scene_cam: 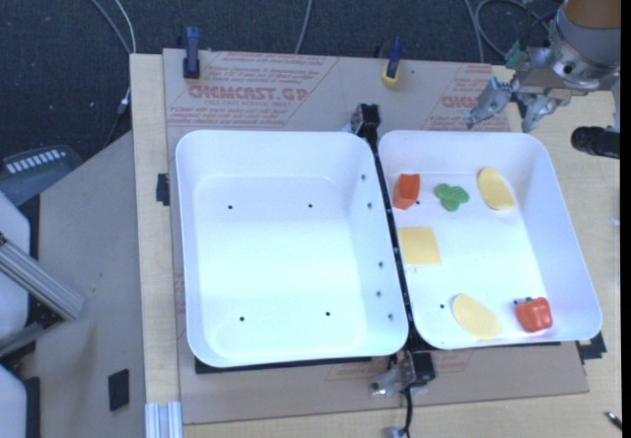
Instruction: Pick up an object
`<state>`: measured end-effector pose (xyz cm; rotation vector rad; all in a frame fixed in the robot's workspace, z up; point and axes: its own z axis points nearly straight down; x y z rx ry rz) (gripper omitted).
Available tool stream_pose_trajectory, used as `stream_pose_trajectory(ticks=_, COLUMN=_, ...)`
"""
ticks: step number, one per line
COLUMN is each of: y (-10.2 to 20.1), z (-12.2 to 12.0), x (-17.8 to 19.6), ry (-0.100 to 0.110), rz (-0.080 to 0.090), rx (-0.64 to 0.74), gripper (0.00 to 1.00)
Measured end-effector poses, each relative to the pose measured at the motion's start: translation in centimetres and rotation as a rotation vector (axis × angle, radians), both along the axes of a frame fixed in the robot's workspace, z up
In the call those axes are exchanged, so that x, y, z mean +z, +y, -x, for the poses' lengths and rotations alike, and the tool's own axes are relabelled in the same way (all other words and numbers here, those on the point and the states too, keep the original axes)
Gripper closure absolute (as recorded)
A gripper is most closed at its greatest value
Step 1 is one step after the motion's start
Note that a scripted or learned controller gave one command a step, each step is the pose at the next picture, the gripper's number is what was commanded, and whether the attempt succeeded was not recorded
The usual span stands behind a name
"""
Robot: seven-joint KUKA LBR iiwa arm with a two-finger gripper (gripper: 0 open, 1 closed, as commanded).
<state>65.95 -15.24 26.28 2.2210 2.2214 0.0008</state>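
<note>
My gripper (511, 110) hangs above the far rim of the right bin (567, 229), its two fingers spread apart with nothing between them. Inside that bin lie an orange-red piece (406, 190), a small green piece (452, 196), a yellow oval (495, 188), a flat yellow square (420, 246), a second yellow oval (476, 316) and a red pepper-like piece (533, 314). The closest of them to the gripper is the far yellow oval, below and slightly left of it.
The left bin (197, 258) sits beside the right one, joined at a black clamp (367, 117). A blue clamp (190, 49) and a yellow-blue clamp (392, 66) hold the board's far edge. Cables trail over the dark floor behind.
</note>
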Motion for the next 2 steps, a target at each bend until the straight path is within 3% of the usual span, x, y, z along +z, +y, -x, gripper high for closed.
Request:
stream_pose_trajectory(ticks=1, y=7.7, z=0.0, x=-8.2, ry=0.006, rz=-0.002, rx=0.006, gripper=0.00)
stream_pose_trajectory(ticks=2, y=4.9, z=1.9, x=-16.2, ry=-0.003, rz=0.000, rx=0.001, gripper=0.00)
